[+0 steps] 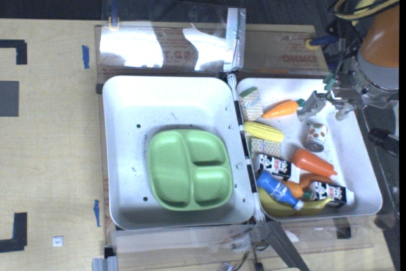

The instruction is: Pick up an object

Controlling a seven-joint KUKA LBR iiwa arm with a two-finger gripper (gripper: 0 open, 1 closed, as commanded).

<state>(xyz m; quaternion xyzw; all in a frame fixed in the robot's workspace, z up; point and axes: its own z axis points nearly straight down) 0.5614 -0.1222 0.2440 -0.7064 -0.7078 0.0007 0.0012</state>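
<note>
Matt green plastic tray, glossy white bins, pale wooden bench.

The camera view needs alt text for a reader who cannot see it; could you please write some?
A robot gripper hangs open over the right white bin, which holds toy food: carrots, corn, a banana and a blue bottle. The left bin holds a green divided plate.

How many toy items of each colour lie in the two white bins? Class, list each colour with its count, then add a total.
Green: 1, divided tray
Orange: 2, carrot and larger carrot
Yellow: 2, corn and banana
Blue: 1, bottle
Black-and-white: 2, cartons
Total: 8
</note>
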